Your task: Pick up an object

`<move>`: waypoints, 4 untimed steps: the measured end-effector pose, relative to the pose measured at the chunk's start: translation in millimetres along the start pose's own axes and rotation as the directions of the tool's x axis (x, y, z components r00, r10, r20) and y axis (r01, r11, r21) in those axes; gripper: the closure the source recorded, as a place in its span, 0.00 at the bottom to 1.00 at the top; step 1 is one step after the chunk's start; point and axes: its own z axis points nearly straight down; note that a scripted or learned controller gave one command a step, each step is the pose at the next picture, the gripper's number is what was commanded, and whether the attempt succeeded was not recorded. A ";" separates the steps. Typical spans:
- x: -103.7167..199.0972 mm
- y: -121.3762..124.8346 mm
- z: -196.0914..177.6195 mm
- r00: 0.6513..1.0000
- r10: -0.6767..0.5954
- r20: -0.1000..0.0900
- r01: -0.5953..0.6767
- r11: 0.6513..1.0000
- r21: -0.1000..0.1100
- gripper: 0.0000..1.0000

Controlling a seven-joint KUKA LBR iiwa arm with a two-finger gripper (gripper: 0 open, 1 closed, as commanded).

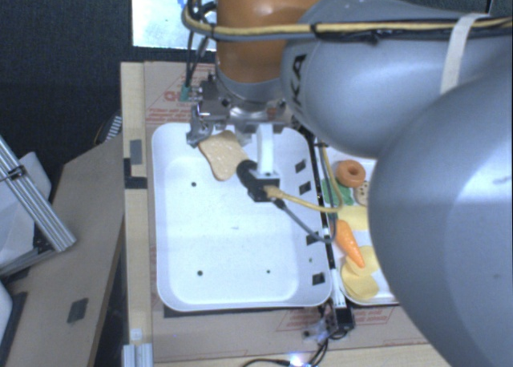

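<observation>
A tan toy bread slice (222,157) sits at the far end of the left white bin (232,277), tilted. Its upper end is tucked right under my gripper (215,131). The gripper hangs low over that bin's far edge, below the orange band of the arm. The wrist hides where the gripper meets the slice, so whether the slice is held or just lies beneath cannot be made out.
The right bin (377,300) is mostly covered by the arm. In its visible strip lie a small brown donut (349,173), a green piece (341,194), an orange carrot (349,243) and a pale yellow piece (361,283). A cardboard sheet (136,197) borders the left bin.
</observation>
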 end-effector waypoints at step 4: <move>0.7 73.6 -252.7 1.000 -0.002 0.005 0.002 1.000 0.009 1.00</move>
